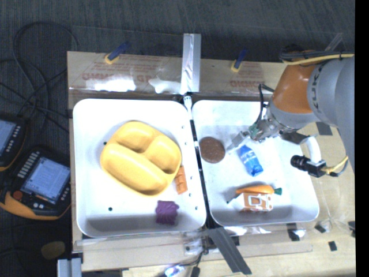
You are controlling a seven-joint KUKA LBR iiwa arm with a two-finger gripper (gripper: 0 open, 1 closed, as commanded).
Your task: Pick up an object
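My gripper [247,136] hangs low over the right bin [300,206], reaching in from the right below the orange wrist band. Just in front of it lies a small blue packet [250,160], close to the gripper tip, with nothing seen lifted. A brown round disc [211,149] rests to the gripper's left near the bin's inner wall. An orange carrot-shaped toy with a white label [255,196] lies near the front of the same bin.
The left bin [86,212] holds a large yellow bun-shaped object [140,156], a small orange piece [181,180] at its right side and a purple lump [166,212] near the front. A metal divider [191,62] stands behind the bins.
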